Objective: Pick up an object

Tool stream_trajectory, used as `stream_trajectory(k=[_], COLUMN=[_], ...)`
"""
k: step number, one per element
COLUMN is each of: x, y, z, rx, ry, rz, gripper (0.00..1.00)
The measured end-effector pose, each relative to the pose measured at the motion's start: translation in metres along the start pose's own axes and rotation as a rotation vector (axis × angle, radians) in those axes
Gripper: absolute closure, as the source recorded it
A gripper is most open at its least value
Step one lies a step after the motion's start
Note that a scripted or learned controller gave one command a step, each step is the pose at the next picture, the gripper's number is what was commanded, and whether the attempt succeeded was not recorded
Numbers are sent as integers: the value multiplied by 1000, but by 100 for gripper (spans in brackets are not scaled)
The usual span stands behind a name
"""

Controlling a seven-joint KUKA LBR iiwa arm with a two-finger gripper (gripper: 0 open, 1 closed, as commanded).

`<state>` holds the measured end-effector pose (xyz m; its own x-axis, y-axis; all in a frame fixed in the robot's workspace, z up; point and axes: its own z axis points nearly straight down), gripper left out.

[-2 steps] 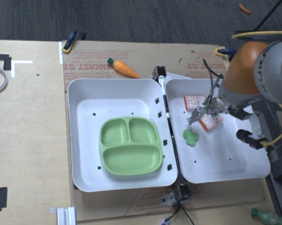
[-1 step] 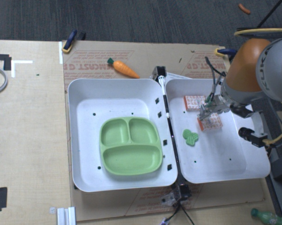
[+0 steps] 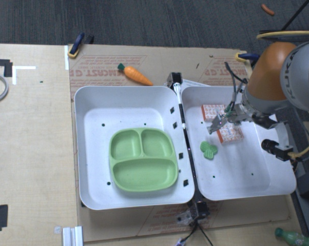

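Note:
In the right bin (image 3: 257,181) lie a small green toy (image 3: 209,150) and a red-and-white patterned box (image 3: 222,122). My gripper (image 3: 219,123) hangs low over the left part of that box, reaching in from the right, just above and to the right of the green toy. The box looks flat on the bin floor under the gripper. Part of the box is hidden by the wrist.
The left bin (image 3: 93,117) holds a green three-compartment plate (image 3: 142,159). A toy carrot (image 3: 135,74) lies on the cardboard behind the bins. The arm's grey and orange body (image 3: 277,76) covers the right bin's far right corner. A black clamp (image 3: 174,79) sits between the bins.

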<state>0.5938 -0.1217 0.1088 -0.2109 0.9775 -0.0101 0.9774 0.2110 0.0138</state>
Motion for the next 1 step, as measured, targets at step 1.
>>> stream_trajectory(k=[1], x=[5], y=[-12], z=[10], rx=[-1], ry=[-2], rz=[-311], gripper=[0])
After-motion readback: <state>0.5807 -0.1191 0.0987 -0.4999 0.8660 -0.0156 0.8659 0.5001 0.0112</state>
